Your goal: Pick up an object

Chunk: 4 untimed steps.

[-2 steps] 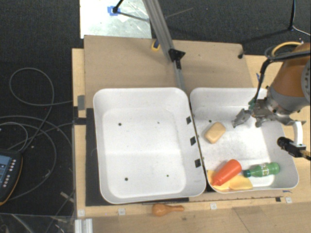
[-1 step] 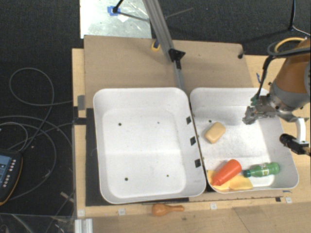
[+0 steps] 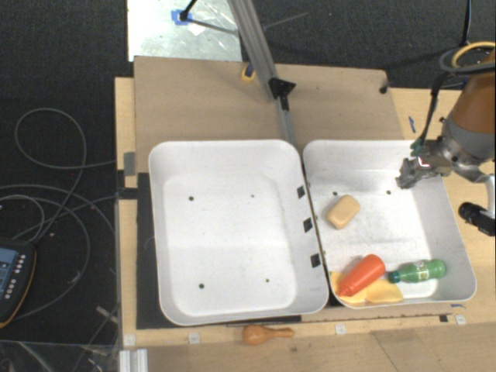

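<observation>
Currently approach step: gripper (image 3: 408,174) over right bin (image 3: 446,208) upper right, fingers' state unreadable, nothing held. Tan block (image 3: 342,211) mid-bin, apart from carrot (image 3: 361,274) and bottle (image 3: 417,270). Next: descend, centred over block.

Grey tripod leg (image 3: 256,49) slants across the brown bench (image 3: 201,99), cables (image 3: 46,169) loop over the dark floor, handheld controller (image 3: 12,273) sits far left.
</observation>
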Each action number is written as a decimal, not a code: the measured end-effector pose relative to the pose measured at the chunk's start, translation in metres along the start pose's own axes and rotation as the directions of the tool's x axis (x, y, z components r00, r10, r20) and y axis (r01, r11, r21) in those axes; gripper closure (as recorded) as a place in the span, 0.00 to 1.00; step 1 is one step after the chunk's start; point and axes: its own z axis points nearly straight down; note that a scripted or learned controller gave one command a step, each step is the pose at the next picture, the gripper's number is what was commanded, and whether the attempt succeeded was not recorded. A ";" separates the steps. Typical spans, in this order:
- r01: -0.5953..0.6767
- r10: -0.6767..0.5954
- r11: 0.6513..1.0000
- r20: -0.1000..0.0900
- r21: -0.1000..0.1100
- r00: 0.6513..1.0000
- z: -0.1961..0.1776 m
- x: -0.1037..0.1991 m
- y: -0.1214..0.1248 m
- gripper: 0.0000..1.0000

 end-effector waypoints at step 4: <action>0.006 -0.006 1.000 -0.004 0.005 1.000 -0.063 0.087 0.003 1.00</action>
